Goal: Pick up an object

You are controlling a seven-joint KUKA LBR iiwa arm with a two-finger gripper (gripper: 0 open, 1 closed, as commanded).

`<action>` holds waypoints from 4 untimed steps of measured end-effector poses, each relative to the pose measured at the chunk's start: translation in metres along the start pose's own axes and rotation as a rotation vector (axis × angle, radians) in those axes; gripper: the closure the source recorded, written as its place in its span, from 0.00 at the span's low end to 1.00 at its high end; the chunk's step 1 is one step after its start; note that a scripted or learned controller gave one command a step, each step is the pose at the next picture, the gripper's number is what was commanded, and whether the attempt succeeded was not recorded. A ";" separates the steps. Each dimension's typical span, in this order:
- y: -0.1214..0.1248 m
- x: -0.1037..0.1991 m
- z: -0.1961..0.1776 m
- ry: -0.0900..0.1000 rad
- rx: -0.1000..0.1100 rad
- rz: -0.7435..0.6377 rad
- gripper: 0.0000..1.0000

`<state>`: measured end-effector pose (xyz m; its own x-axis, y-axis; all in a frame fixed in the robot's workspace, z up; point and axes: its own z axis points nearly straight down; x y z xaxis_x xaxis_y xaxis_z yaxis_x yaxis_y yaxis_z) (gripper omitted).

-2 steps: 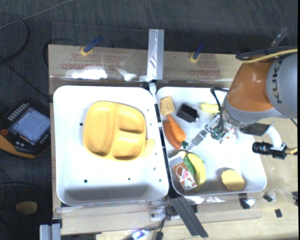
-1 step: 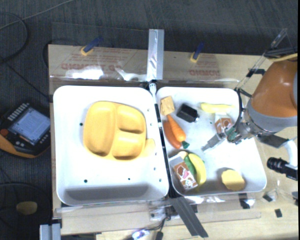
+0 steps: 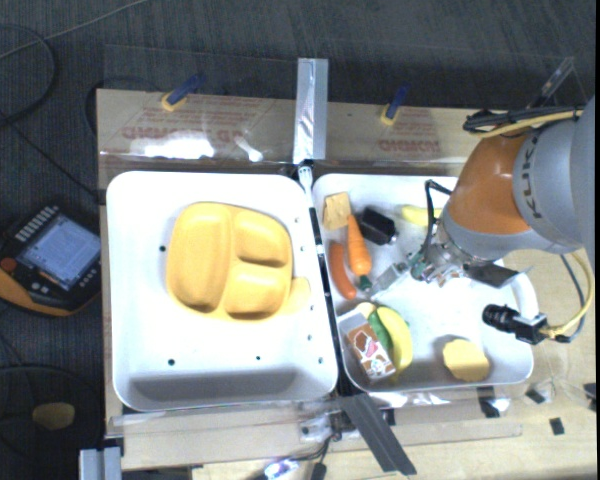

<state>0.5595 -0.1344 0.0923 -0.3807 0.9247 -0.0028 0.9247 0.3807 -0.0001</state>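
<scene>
Gripper (image 3: 388,280) low in right bin (image 3: 510,368), finger state cannot be told, tip just beside carrot (image 3: 357,247), banana (image 3: 395,334) below, yellow block (image 3: 466,359) well apart.

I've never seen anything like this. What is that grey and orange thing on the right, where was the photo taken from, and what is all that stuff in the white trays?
You are looking down from a camera fixed above a bench. The grey and orange thing is a robot arm reaching in from the right. At its tip sits a gripper, its two-fingered hand, low over the right bin. I cannot tell whether it holds anything.

That bin holds toy-like items: a carrot, a banana, a yellow block, a small black object and a few more. The left bin holds a yellow divided tray. Off the bench on the left lies a handheld control unit. The job is simply to pick up one object.
</scene>
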 end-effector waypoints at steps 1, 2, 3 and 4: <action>0.071 -0.041 0.004 0.000 -0.001 0.063 0.00; 0.110 -0.016 0.004 -0.003 0.011 0.156 0.00; 0.113 -0.016 -0.008 -0.009 0.003 0.155 1.00; 0.113 -0.016 -0.008 -0.010 0.003 0.155 0.00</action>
<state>0.6697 -0.1064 0.1000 -0.2336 0.9722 -0.0126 0.9723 0.2336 -0.0017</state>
